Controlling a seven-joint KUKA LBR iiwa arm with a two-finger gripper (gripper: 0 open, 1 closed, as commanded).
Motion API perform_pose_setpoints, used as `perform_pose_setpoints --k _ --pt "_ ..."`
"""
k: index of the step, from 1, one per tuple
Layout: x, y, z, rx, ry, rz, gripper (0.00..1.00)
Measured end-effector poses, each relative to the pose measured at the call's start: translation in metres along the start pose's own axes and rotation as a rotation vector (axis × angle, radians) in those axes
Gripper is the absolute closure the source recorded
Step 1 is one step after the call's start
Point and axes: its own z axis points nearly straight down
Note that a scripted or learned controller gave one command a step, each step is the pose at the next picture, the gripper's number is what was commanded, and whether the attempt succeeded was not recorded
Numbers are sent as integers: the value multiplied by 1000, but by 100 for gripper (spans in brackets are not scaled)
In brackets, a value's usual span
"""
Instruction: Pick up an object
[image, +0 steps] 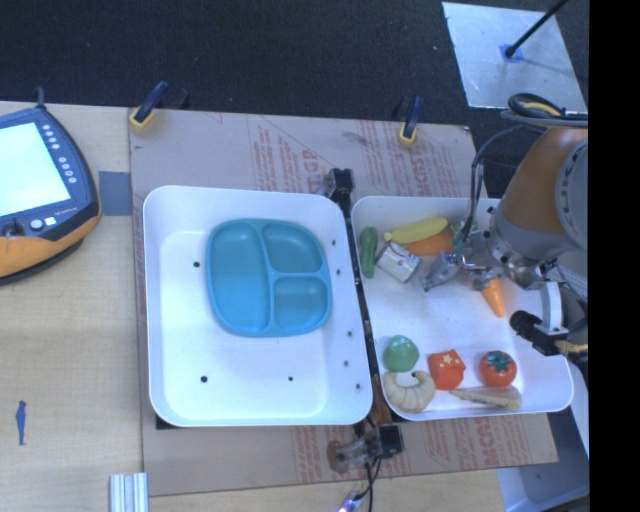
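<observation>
Bench front: pale wood bench (70, 400), with a brown cardboard sheet (300, 150) laid under both bins.
Right bin, near edge: right bin (530, 405) holds a tan shell-shaped toy (410, 392), a red block (446, 368), a tomato (497, 368) and a flat beige piece (485, 397).
Right bin, middle: green round toy (400, 352); carrot (493, 297).
Right bin, far end: green pickle (368, 250), small can (398, 262), yellow banana (418, 231) touching an orange piece (430, 244).
Gripper: gripper (442, 272) low over the bin's far half, just beside the can; cannot tell how its fingers stand.
Left bin: left bin (180, 390) bears a blue divided plate (268, 276).
Far edge: two clamps, one (148, 106) and another (408, 124), on the cardboard.
Left side: orange-rimmed tablet (35, 190).
Room: dark floor (250, 50) beyond the bench.
</observation>
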Motion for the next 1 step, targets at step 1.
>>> perform_pose_setpoints --k 1 --pt "-2 62 1 5 0 1 0"
